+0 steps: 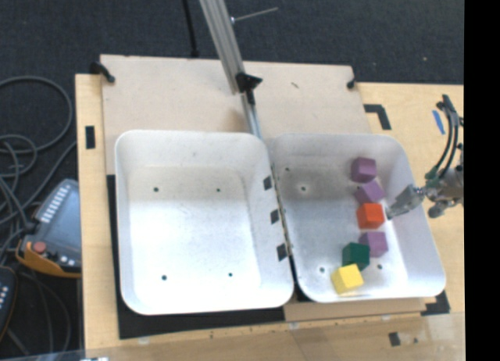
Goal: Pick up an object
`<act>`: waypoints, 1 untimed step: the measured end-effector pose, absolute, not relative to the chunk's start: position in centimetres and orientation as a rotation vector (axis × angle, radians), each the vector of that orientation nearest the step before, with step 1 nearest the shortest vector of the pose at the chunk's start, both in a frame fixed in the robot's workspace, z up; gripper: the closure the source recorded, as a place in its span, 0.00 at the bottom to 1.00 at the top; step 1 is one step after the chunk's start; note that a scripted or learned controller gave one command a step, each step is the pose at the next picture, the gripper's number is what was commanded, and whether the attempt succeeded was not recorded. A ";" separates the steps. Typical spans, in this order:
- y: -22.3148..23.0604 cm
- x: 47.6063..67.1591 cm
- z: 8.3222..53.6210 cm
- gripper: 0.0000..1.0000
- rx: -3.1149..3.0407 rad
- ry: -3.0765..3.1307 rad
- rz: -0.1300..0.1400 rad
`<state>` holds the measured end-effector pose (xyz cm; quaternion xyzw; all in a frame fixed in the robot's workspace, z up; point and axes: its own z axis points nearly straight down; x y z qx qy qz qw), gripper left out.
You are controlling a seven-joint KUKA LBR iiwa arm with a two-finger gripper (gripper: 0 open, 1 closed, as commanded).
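Gripper [400, 201]: at right white bin's [422, 262] right wall, beside small orange block [370, 215]; finger state cannot be told. Same bin holds three purple blocks [362, 169], one dark green block [356, 255], one yellow block [348, 278].

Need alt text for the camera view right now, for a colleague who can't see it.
The gripper reaches in from the right beside an orange block in the right bin, among three purple blocks, a green block and a yellow block. The left bin sits alongside.
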<state>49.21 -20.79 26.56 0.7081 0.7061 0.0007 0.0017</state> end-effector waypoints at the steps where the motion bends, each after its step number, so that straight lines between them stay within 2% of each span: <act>1: -18.5 56.2 13.4 0.00 2.216 2.224 -0.002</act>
